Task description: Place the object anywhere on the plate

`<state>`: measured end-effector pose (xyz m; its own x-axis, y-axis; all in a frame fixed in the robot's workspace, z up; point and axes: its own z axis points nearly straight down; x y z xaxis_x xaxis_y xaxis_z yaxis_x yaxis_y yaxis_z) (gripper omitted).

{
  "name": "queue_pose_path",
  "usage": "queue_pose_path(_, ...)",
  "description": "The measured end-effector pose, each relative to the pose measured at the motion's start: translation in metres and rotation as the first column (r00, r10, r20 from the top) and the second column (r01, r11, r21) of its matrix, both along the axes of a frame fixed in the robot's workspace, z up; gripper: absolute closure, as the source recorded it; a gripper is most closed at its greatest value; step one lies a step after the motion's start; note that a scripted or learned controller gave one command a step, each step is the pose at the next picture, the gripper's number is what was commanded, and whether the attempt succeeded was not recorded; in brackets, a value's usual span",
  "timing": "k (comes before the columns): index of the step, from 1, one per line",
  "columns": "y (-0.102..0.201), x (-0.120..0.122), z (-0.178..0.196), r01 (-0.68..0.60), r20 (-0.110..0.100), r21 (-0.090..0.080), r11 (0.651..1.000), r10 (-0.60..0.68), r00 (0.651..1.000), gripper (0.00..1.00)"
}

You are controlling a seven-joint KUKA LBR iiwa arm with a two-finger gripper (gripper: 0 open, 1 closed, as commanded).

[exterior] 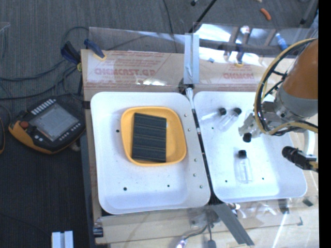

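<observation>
**Dark slab on the yellow plate, arm over the right bin**

Centred in the left bin (103, 190): a yellow plate (178, 143), squarish with rounded corners. Flat on that plate, covering most of its middle: a dark ribbed rectangular slab (149, 137), long side running away from the camera, yellow rim showing all round it.

Right of the plate, in the neighbouring bin (289, 185): three small clear bottles with black caps. Two close together (227, 118) nearest the plate's far right corner, lying tilted. One more (243, 167) further right and nearer the camera, lying lengthwise.

Further right again from the plate: the grey arm with its orange band (305, 71), reaching in over the right bin. Pincer (249, 129) low beside the pair of bottles; open or closed, cannot tell.

Left of the plate, off the worktop: a handheld control pendant (49, 125) on the dark floor.
</observation>
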<state>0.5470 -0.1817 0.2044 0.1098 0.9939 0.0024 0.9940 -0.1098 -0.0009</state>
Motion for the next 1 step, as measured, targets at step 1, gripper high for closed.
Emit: queue_pose_path(1, 0.0000, 0.0000, 0.0001, 0.000, 0.000, 0.000, 1.000, 0.000, 1.000, 0.00)
